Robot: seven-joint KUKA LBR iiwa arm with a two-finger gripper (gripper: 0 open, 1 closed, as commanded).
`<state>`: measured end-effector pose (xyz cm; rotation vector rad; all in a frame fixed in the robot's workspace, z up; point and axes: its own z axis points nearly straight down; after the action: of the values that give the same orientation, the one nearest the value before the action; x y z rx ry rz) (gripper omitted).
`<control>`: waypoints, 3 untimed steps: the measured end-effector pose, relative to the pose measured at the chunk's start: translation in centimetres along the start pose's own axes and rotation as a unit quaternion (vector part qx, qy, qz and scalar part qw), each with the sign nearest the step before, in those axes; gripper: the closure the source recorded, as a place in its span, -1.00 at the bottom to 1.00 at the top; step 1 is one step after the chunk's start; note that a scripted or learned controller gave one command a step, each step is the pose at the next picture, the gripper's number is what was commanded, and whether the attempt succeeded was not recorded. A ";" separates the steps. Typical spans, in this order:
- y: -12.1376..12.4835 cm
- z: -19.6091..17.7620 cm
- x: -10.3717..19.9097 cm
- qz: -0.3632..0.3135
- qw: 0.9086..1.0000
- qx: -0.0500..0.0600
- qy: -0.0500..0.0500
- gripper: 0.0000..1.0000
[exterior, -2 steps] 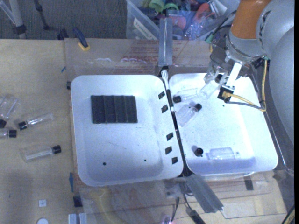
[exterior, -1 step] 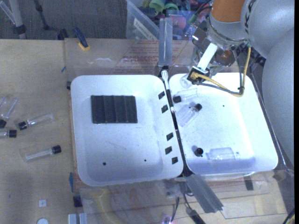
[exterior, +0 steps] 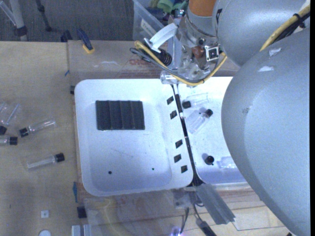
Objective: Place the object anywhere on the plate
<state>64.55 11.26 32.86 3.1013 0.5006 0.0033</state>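
- Nearest, the wooden surface point(exterior: 34, 200) carries small clear vials with black caps; one vial point(exterior: 45, 160) lies left of the bins, with others just beyond it.
- The left bin point(exterior: 88, 181) is a shallow white tray holding a dark ribbed plate point(exterior: 120, 115) in its far-left part.
- A row of small black clips point(exterior: 177, 144) runs along the seam where the two bins meet.
- The right bin point(exterior: 216, 178) is largely hidden by the grey arm point(exterior: 270, 132). One black-capped clear vial point(exterior: 199, 119) lies in its far part, well apart from the plate; another point(exterior: 216, 161) lies nearer, beside the arm.
- The pincer point(exterior: 189, 73) hangs above the far end of the seam, wrapped by a yellow cable; whether it is wide or narrow I cannot tell.
- Farthest, a clear tub point(exterior: 147, 14) holds coloured oddments.
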 end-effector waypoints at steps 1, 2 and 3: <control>-7.2 12.8 -2.6 0.014 1.000 0.000 -0.002 1.00; -14.4 17.6 -7.8 -0.104 0.995 0.001 -0.005 1.00; -7.9 4.6 -14.5 -0.125 0.992 0.001 -0.003 1.00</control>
<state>48.28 14.22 28.20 3.0147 0.8839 -0.0072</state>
